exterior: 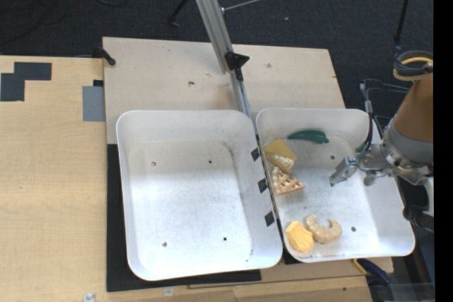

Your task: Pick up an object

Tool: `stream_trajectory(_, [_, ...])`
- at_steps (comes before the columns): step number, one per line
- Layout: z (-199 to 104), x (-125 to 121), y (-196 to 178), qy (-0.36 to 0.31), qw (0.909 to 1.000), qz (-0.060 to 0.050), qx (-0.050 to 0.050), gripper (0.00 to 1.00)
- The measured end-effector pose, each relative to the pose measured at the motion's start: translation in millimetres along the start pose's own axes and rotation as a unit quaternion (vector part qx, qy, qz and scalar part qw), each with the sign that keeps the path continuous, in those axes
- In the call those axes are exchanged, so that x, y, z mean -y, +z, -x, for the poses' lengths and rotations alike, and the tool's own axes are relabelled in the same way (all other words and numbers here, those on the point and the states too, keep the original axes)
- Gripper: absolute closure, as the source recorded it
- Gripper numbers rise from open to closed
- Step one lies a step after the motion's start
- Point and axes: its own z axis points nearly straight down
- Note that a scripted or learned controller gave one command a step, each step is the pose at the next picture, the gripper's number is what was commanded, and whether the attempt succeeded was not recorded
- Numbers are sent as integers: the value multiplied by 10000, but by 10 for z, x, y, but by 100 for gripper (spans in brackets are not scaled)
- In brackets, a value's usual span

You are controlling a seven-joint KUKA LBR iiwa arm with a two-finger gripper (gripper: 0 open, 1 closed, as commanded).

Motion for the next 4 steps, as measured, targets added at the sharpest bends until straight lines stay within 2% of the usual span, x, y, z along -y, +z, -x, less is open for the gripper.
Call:
stream_trajectory(1, [-12, -86, 495, 6, 10000, 5, 2, 0])
stream_trajectory(2, [-17, -92, 628, 20, 10000, 32, 12, 0])
stream_trajectory(3, [-12, -88, 528, 41, 10000, 28, 7, 100])
stream_trajectory(4, [-4, -65, -101, 1, 10000, 52, 17, 100])
